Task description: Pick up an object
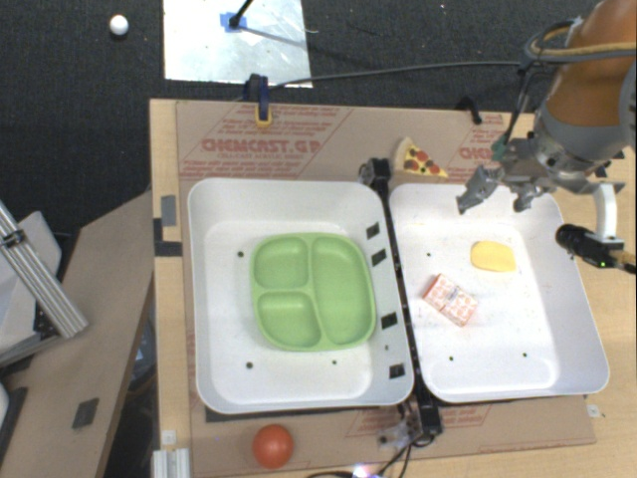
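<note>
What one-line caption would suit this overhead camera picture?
Robot gripper, fingers spread, hovers above the right bin holding a yellow piece and a red-and-white packet; a green divided tray sits in the left bin.

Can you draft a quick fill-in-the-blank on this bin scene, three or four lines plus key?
1. The green divided tray lies in the ____ bin.
2. The yellow piece and the pink packet lie in the ____ bin.
3. The claw hovers with its fingers ____.
4. The pizza slice toy lies ____ both bins.

Missing words: left; right; open; outside

Divided tray (314, 292) sitting in left bin (214, 366); block (493, 257) and packet (451, 300) lying in right bin (567, 366), packet lower left of block.
</note>
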{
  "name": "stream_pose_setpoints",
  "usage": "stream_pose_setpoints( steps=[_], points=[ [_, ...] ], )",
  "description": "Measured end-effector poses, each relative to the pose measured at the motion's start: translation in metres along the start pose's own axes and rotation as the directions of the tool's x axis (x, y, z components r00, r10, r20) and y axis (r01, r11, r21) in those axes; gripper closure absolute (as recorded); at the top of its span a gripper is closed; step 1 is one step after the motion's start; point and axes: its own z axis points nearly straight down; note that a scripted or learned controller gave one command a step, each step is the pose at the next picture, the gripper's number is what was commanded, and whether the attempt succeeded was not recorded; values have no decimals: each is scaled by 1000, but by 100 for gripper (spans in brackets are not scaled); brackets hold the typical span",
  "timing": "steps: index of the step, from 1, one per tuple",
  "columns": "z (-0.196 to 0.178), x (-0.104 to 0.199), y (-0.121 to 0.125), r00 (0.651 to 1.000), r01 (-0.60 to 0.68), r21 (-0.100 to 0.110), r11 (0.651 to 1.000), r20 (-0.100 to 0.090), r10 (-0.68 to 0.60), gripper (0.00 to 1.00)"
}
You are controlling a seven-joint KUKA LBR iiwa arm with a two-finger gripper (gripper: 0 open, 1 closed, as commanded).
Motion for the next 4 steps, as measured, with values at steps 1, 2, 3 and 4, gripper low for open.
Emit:
stream_pose_setpoints(
  steps=[1,2,3,4],
  points=[
    [-7,0,2,1000,2,-12,1000,1,-2,0],
    [41,5,-6,1000,0,-9,1000,0,0,0],
    [83,7,0,1000,0,-11,1000,1,0,0],
    [129,15,5,1000,3,-9,1000,0,-3,0]
  ],
)
